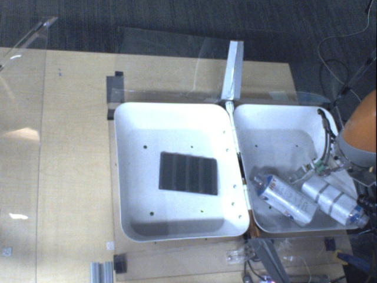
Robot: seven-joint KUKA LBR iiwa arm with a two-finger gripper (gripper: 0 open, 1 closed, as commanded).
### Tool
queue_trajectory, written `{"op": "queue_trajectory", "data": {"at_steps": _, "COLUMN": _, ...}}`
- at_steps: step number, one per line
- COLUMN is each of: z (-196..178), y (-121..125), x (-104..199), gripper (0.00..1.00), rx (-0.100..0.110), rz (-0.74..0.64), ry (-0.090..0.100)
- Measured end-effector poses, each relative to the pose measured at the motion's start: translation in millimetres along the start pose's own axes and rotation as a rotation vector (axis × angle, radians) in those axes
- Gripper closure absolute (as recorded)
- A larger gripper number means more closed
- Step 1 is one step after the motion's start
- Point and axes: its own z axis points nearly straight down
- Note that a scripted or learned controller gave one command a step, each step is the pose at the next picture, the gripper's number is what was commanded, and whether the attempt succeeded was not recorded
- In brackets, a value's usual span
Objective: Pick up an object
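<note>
A dark ribbed rectangular pad [188,173] lies flat in the middle of the left bin [135,128]. In the right bin [277,122] a silver can [287,199] lies on its side near the front wall. Right of it, and touching it, lies a pale plastic bottle [333,202]. My gripper [316,168] reaches in from the right edge, under the orange band [360,128]. It hangs just above the bottle's upper end, close to the can.
A metal divider post [233,69] stands behind the seam between the bins. A clear plastic sheet [23,128] covers the bench at the left. Cables [341,63] hang at the upper right, and clamps [259,255] sit below the right bin.
</note>
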Motion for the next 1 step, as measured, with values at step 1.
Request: {"op": "queue_trajectory", "data": {"at_steps": 1, "z": -74.9, "y": 26.5, "x": -9.9, "gripper": 0.0, "rx": 0.01, "rz": -0.132, "ry": 0.006}}
